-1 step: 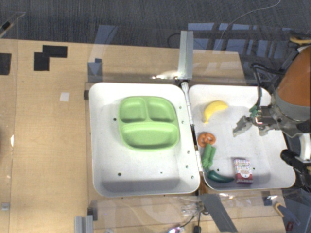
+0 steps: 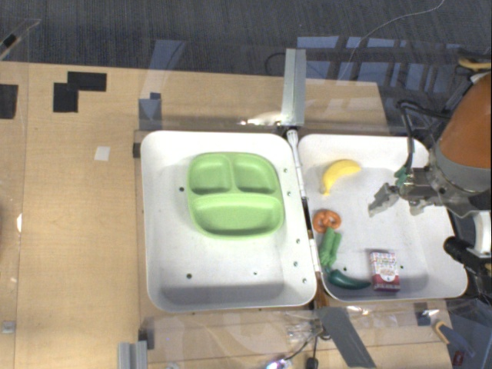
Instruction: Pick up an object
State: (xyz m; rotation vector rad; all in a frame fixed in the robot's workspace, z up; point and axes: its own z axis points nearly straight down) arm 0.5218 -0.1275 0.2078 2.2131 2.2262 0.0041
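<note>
A: What did the bench point(image 2: 69, 229) look like?

B: Pale wood, with black blocks at the upper left of the frame. Dark carpet ran across the top. Two white bins sat side by side at centre; a metal post stood just above the seam between them.

A: What was in them?

B: The left bin point(image 2: 165, 275) held a green divided plate point(image 2: 233, 192). The right bin point(image 2: 430, 279) held a banana point(image 2: 339, 174) near its upper left, yellow, curved and lying flat. Below it, along the left wall, were an orange ring point(image 2: 327, 220), a green pod point(image 2: 330, 246) and a dark green pepper point(image 2: 345, 280). A small red carton point(image 2: 384, 270) lay near the bottom edge.

A: And the gripper point(image 2: 382, 201)?

B: It hung over the right bin, right of the banana and apart from it. Its fingers looked spread, with nothing between them.
</note>
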